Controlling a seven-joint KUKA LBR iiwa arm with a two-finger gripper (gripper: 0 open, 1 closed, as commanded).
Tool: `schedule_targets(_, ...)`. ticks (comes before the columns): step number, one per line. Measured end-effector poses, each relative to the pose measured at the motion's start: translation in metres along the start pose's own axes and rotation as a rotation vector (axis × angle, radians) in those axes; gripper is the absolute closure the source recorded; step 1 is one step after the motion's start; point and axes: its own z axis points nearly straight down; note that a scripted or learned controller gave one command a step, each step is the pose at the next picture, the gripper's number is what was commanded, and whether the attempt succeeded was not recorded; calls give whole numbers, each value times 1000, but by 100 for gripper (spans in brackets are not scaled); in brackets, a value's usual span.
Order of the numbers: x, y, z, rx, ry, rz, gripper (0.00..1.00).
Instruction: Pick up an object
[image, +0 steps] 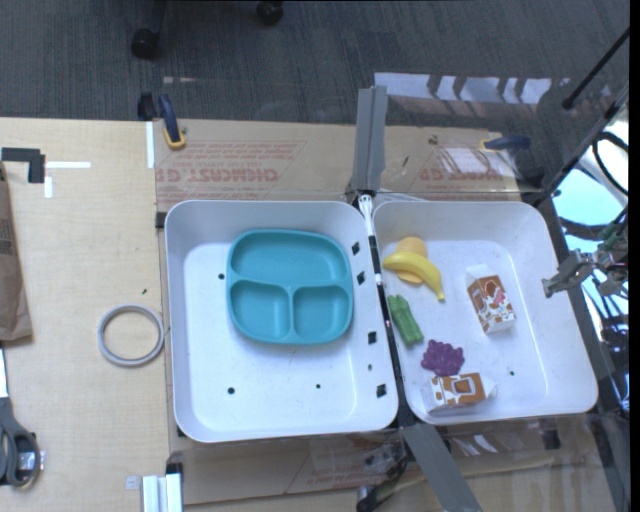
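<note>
Gripper: the gripper (566, 274) hung over the right rim of the right bin (530, 225), at mid-height of that wall; whether it was open or closed could not be told.
Nearest thing: a small upright carton (491, 303) stood in the bin just to the left of the gripper, with bare white floor between them.
Banana: a banana (415, 265) lay farther left of the gripper, near the divider (376, 300) between the two bins.
Green piece: a green piece (405, 320) lay below the banana, close to the divider wall and apart from the banana.
Grapes: a purple bunch of grapes (443, 356) sat left of and below the gripper, near the front of the bin.
Second carton: a second carton (458, 390) lay on its side just below the grapes, close to the front rim.
Open room: the floor of the bin under and beside the gripper, along the right wall and in the back right corner, was bare; the things crowded the left half.
Edges: the green piece and the second carton lay closest to walls; the upright carton had free floor on all sides.
Left bin: the left bin (200, 380) held a teal divided plate (291, 286), well apart from the gripper.
Bench: a ring of tape (130, 334) and scissors (16, 455) lay on the bench (80, 230), far to the left.
</note>
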Motion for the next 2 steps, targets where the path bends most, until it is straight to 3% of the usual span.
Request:
schedule_targets(1,-17,35,97,1,1,242,0)
schedule_targets(2,21,51,195,0,1,0,0)
